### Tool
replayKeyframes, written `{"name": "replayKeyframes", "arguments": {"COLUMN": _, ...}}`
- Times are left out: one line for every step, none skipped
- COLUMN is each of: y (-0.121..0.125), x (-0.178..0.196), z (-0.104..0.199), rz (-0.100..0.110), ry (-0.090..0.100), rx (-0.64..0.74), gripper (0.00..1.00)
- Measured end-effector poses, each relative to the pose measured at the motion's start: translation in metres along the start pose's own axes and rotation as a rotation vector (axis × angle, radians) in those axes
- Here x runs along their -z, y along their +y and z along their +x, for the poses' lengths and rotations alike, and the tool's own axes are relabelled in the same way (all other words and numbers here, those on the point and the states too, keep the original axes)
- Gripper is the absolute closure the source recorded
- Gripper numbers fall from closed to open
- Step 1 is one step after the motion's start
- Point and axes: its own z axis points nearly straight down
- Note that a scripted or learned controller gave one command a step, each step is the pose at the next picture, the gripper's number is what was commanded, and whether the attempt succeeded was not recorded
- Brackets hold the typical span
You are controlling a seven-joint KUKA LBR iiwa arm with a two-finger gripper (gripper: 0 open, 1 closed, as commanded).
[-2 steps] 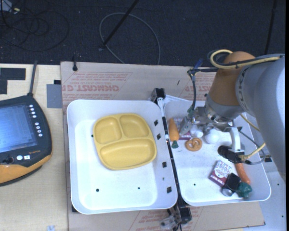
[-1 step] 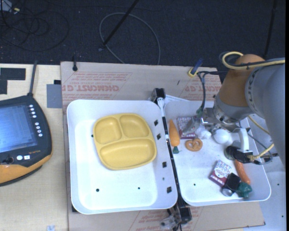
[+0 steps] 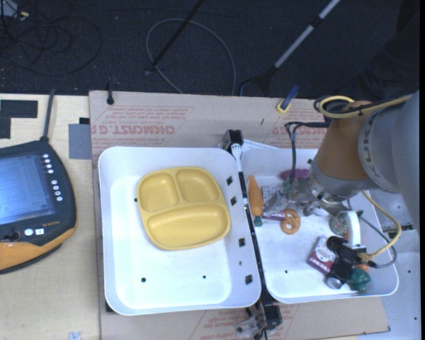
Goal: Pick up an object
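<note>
My gripper [image 3: 282, 200] is low in the right bin [image 3: 297, 289], near its back left part, under the grey arm with its orange band. Just right of it and below lies a tan pretzel-shaped ring [image 3: 290, 222]. To its left an orange carrot-like piece [image 3: 254, 195] rests along the bin's left wall. A purple item [image 3: 295, 173] peeks out behind the gripper. Nothing can be seen held between the fingers.
A yellow divided plate [image 3: 183, 207] lies in the left bin [image 3: 127, 275]. In the right bin's front right are a maroon packet [image 3: 319, 256], a green object [image 3: 360, 280] and a round white-green item [image 3: 339, 223]. A tablet controller [image 3: 21, 197] sits left of the bins.
</note>
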Motion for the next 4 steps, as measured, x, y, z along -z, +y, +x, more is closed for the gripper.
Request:
{"name": "replayKeyframes", "arguments": {"y": 0.001, "x": 0.011, "z": 0.000, "rz": 0.002, "ry": 0.002, "rx": 0.000, "gripper": 1.00}}
{"name": "replayKeyframes", "arguments": {"y": 0.000, "x": 0.010, "z": 0.000, "rz": 0.004, "ry": 0.002, "rx": -0.001, "gripper": 0.00}}
{"name": "replayKeyframes", "arguments": {"y": 0.063, "x": 0.002, "z": -0.022, "rz": 0.021, "ry": 0.007, "rx": 0.005, "gripper": 0.00}}
{"name": "replayKeyframes", "arguments": {"y": 0.064, "x": -0.003, "z": 0.000, "rz": 0.024, "ry": -0.008, "rx": -0.002, "gripper": 0.00}}
